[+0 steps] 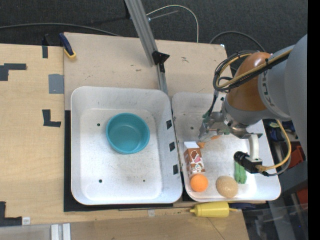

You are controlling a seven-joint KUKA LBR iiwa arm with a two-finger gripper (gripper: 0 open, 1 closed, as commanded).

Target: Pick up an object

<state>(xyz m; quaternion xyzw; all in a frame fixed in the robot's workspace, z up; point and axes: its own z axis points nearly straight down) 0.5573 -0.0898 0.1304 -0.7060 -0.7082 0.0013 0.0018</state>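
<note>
Here, my claw (207, 129) over the right bin (186, 104)
Whether it is spread I cannot tell; brown carton (194, 160) just below it; orange ball (199, 183) beyond

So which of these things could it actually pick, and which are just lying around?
Pickable, in the bins:
teal bowl
brown carton
orange ball
tan egg-shaped thing
green item

Lying about, outside the bins:
yellow bottle
blue-and-yellow clamp
grey tape patch
</note>
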